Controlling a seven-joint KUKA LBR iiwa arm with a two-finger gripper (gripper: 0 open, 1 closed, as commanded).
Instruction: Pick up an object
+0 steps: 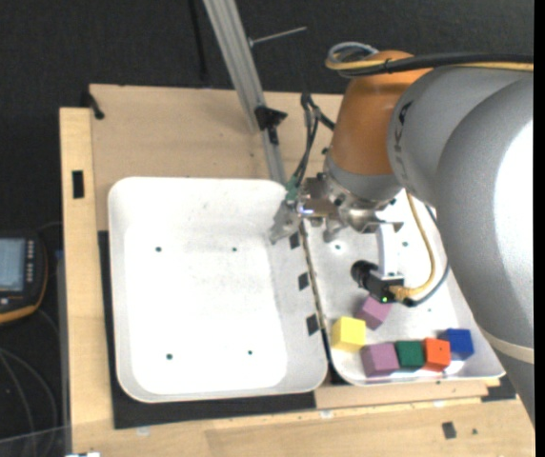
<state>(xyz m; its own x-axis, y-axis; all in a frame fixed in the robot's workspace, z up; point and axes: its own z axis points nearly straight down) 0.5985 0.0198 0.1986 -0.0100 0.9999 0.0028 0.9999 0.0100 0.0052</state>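
Pale wood bench (82, 303) carries both bins. Off its left edge sits a grey handheld screen unit (1, 274) w/ orange casing, prob. parked there to be out of the way.

Left bin (206, 284): shallow white plastic, smooth, rounded corners, a few small dark dots on its floor. Low walls prob. so the tool can come in at a slant.

Tool (292, 219) hangs at the far end of the divide btwn the two bins, by the left bin's far right corner and well apart from every block. Can't tell if it's open or closed from this angle; nothing visibly in it.

Right bin (396, 381), same white tray, holds the task's things, all crowded at its near end:
- yellow block (351, 332)
- tilted purple block (375, 311), just beyond it
- a row along the near wall: flat purple block (379, 358), green block (410, 354), orange block (437, 352), blue block (459, 342), touching or nearly so

All are small, matte, squarish, hard-edged, so should pinch easily. The tight row leaves little room either side; the yellow one, w/ freer sides, looks the best candidate imo.

Grey arm (473, 160), smooth and rounded w/ an orange band, looms over the right bin's far end.
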